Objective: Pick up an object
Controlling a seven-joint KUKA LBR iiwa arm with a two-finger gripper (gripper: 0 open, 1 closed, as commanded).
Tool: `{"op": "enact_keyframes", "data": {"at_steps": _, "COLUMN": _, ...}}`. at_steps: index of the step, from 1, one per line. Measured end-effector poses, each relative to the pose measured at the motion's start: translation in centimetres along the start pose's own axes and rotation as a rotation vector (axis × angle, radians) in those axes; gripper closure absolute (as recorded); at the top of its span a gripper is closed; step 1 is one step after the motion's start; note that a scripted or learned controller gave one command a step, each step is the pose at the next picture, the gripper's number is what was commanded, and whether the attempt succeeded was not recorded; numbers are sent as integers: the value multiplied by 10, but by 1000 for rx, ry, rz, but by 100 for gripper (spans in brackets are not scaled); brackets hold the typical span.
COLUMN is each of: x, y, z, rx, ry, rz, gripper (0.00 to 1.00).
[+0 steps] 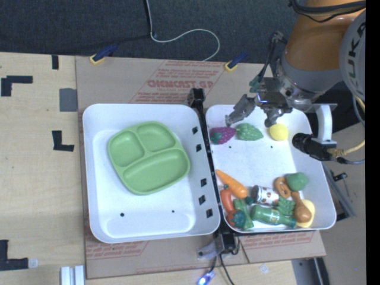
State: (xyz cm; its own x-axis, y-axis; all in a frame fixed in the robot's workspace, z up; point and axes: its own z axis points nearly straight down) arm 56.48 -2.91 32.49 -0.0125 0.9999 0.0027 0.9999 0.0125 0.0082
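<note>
The main risk from here is a closing on nothing. The claw (256, 109) hangs over the far end of the right bin (317, 171), and its 2 fingers look spread fairly wide with nothing between them. The nearest toys sit tightly together along that far wall: a purple grape bunch (222, 135), a green leafy vegetable (249, 132) touching or nearly touching it, and a yellow lemon (278, 132) just beside that. If the claw drops between 2 of them, a finger could land on top of 1 toy and shove it aside, or both fingers could straddle 2 toys and squeeze neither firmly. The rounded lemon may well roll away from a glancing touch. The bin's far wall and the black divider (200, 136) between the bins are close enough to catch a finger on the way down.

Relative to the claw, the leafy vegetable lies almost directly beneath and slightly toward the near side; the grape bunch sits just to the camera's left of the left finger tip (233, 119), and the lemon just to the right. I judge the leafy vegetable or the grapes the likeliest target.

The remaining toys, among them an orange carrot (231, 184), are heaped at the bin's near end, well apart from the claw. The left bin (98, 159) carries a green divided plate (148, 157).
</note>
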Motion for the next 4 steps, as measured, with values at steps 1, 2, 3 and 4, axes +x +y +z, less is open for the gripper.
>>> {"op": "enact_keyframes", "data": {"at_steps": 1, "x": 58, "y": -83, "z": -43, "rx": 8, "ry": 1, "rz": 3, "gripper": 0}}
{"op": "enact_keyframes", "data": {"at_steps": 2, "x": 79, "y": -78, "z": -220, "rx": -10, "ry": 0, "rz": 7, "gripper": 0}}
{"op": "enact_keyframes", "data": {"at_steps": 3, "x": 79, "y": -78, "z": -220, "rx": 9, "ry": -4, "rz": 8, "gripper": 100}}
{"op": "enact_keyframes", "data": {"at_steps": 4, "x": 1, "y": -82, "z": -73, "rx": 26, "ry": -6, "rz": 21, "gripper": 100}}
